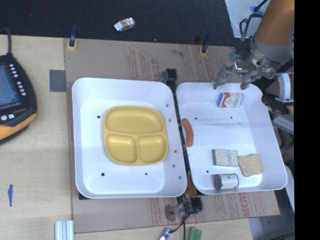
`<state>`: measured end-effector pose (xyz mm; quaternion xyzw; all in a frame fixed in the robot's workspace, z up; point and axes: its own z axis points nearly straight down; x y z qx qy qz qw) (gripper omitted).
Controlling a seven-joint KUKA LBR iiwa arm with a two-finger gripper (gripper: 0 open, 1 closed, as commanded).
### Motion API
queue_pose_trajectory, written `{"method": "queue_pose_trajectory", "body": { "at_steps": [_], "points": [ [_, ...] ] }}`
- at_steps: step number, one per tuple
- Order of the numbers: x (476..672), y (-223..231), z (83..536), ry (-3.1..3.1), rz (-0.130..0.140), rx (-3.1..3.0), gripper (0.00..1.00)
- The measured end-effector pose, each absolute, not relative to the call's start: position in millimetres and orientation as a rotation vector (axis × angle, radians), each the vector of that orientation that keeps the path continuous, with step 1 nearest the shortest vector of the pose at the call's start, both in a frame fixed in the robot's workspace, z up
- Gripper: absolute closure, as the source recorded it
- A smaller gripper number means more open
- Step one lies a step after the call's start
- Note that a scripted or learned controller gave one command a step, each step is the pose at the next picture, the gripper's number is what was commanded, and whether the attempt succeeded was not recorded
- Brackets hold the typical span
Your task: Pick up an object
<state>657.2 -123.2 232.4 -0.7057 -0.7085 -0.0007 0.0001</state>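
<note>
**Tool poised over the far end of the right bin**

The tool point(233, 81) hangs with its two fingers spread wide and nothing between them, above the far edge of the right bin point(270, 149). Just beside it, inside the bin, lies a small blue, white and red carton point(229, 100), the nearest candidate. To take it well, I would centre the fingers over the carton, straddle its shorter side, descend straight, and stay off the bin wall. Other choices lie nearer the camera: a sausage point(187, 132) at the bin's left side, a green box point(225, 157), a tan biscuit-like piece point(250, 164) and a small can point(226, 182). The left bin point(85, 134) holds a yellow divided tray point(135, 134).
</note>
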Motion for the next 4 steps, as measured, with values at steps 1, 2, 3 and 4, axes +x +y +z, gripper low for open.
{"method": "queue_pose_trajectory", "body": {
  "at_steps": [1, 2, 3, 4],
  "points": [
    [654.9, -158, 99, -2.222, 0.009, -2.215, 0.00],
    [656.2, -170, 92, -2.224, 0.004, -2.218, 0.00],
    [656.0, -164, 92, -2.224, 0.005, -2.215, 0.00],
    [656.5, -171, 92, -2.224, 0.002, -2.219, 0.00]
  ]
}}
